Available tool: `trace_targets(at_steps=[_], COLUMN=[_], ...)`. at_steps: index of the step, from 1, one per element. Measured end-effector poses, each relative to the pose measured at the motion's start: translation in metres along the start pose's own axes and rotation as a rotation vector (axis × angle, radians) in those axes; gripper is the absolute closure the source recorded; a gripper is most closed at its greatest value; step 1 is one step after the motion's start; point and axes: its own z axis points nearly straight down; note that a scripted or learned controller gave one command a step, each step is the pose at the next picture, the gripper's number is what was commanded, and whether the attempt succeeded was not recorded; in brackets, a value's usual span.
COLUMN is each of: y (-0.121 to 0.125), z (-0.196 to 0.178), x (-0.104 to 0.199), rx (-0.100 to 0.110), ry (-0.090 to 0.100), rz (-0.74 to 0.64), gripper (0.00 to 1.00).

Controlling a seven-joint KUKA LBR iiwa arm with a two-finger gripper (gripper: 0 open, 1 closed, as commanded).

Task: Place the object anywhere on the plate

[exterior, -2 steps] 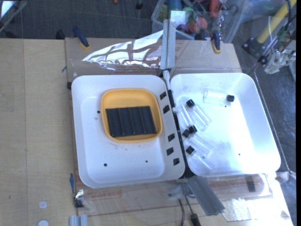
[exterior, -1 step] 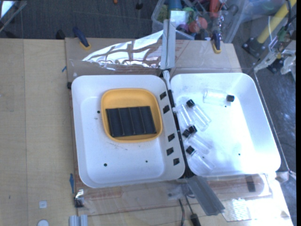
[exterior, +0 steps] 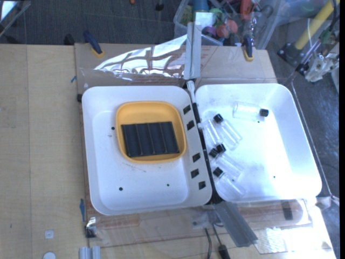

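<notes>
A yellow square plate [exterior: 148, 108] lies in the left bin [exterior: 102, 166], toward its back. On the plate rests a black ridged slab [exterior: 150, 139], flat and covering most of the plate's floor. Several clear vials with black caps lie on their sides in the right bin [exterior: 294, 144]. One vial [exterior: 249, 111] is near the back, one [exterior: 226, 131] sits by the divider, and two more [exterior: 229, 166] lie toward the front left.
A ridge with black tabs [exterior: 194, 144] separates the two bins. Crinkled foil [exterior: 145, 63] lies behind the left bin. A clear tub of colourful items [exterior: 232, 9] stands behind the bench, and a blue clamp [exterior: 95, 46] grips the back edge.
</notes>
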Motion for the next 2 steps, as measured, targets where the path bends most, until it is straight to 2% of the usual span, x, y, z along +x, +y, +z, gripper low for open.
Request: trace_targets(at_steps=[1, 2], y=[0.0, 0.001], z=[0.0, -0.011], x=[0.0, 0.0], rx=[0.0, -0.004], ry=[0.0, -0.002], rz=[0.0, 0.0], gripper=[0.0, 1.0])
